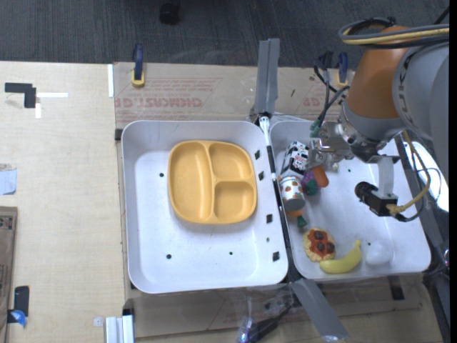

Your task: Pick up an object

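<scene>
Clutter for the pick sits in the right bin [410, 259]: a black-and-white toy [298, 156], a small can [291, 189], a purple and orange piece [314, 179], a pizza-like toy [319, 243], a banana [341, 260] and a pale lump [378, 252]; the gripper [323, 148] hangs over that bin's upper left part, and whether the jaws are apart or together cannot be told, since wrist and cables cover them; nothing can be seen held; the black-and-white toy lies just left of the jaws, the purple and orange piece just below them, the can lower and to the left against the bin wall; the pizza-like toy and banana lie well below, near the front rim, touching or nearly so

Judged from this, the nearest fair target is the purple and orange piece or the toy beside it; these three crowd together, so the descent should centre on one piece, or the jaws may nudge a neighbour or close on two; the can hard by the wall looks the poorest choice; the banana, freer on its outer side, may be easier

Further left, the left bin [146, 213] holds a yellow divided plate [212, 181]; behind both bins a cardboard sheet [193, 95] on the counter [57, 191] bears upside-down red print too faint to read with confidence; the can's label is too small to read
</scene>
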Controlling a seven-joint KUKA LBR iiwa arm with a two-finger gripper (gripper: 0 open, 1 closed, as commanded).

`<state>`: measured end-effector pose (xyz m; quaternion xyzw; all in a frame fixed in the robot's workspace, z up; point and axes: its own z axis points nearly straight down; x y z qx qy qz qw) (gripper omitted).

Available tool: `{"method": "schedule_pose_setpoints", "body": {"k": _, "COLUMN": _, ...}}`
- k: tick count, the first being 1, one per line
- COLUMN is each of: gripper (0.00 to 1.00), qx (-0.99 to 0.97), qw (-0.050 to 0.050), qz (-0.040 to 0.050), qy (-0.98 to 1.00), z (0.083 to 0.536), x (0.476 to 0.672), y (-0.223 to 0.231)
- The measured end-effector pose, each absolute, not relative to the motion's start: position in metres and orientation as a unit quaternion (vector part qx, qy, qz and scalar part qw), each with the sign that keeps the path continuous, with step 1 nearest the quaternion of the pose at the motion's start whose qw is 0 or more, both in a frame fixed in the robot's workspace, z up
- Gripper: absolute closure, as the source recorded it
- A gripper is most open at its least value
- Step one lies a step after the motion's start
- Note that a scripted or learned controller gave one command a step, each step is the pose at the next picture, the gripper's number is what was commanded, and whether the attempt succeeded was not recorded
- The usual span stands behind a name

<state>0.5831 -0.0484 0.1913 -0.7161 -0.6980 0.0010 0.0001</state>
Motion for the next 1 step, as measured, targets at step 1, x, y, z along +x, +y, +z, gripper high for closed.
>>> {"method": "schedule_pose_setpoints", "body": {"k": 1, "gripper": 1.00, "qx": -0.775, "qw": 0.000, "qz": 0.0017, "qy": -0.632, "z": 0.1930, "x": 0.6025, "y": -0.0534}}
